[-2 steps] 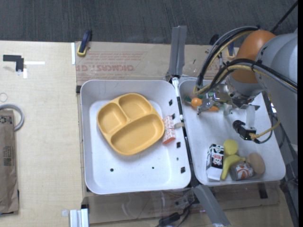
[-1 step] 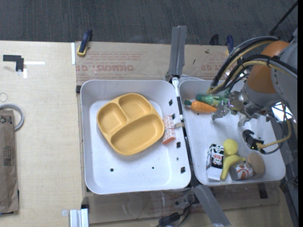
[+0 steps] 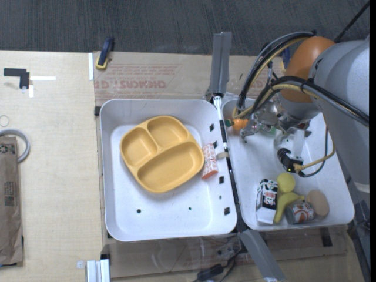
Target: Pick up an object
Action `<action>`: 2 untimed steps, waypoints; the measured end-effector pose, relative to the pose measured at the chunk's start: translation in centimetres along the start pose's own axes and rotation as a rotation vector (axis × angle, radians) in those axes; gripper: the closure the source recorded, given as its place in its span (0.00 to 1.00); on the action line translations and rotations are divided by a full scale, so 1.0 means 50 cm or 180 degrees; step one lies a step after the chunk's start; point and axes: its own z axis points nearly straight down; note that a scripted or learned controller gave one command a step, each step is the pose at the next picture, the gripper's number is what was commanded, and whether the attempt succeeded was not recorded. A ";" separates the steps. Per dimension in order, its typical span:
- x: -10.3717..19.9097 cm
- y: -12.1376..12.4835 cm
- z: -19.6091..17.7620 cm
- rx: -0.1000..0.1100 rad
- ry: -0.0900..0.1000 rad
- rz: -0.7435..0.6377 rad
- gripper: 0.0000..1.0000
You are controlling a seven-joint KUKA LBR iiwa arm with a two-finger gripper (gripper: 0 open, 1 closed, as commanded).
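Observation:
My gripper [image 3: 265, 128] hangs low over the far end of the right bin [image 3: 338, 184], under the grey wrist with its orange band. A small orange object [image 3: 239, 123] lies just to its left, by the bin's far left corner; whether the two touch is hidden. At the near end of this bin lie a small black-and-white carton [image 3: 268, 197], a yellow pear-shaped toy [image 3: 286, 188], a small can [image 3: 299, 212] and a beige egg-shaped piece [image 3: 319, 201].
The left bin [image 3: 114, 175] holds a yellow divided plate [image 3: 161, 153] and a small red-and-white packet [image 3: 210, 160] by its right wall. Black cables loop off the wrist over the right bin. A brown paper bag [image 3: 10, 198] lies at the bench's left edge.

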 end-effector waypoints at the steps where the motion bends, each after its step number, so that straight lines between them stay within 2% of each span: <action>1: -0.022 0.012 -0.213 -0.0004 -0.0004 0.0215 0.00; 2: 0.005 0.049 -0.002 -0.0004 -0.0003 0.0297 0.00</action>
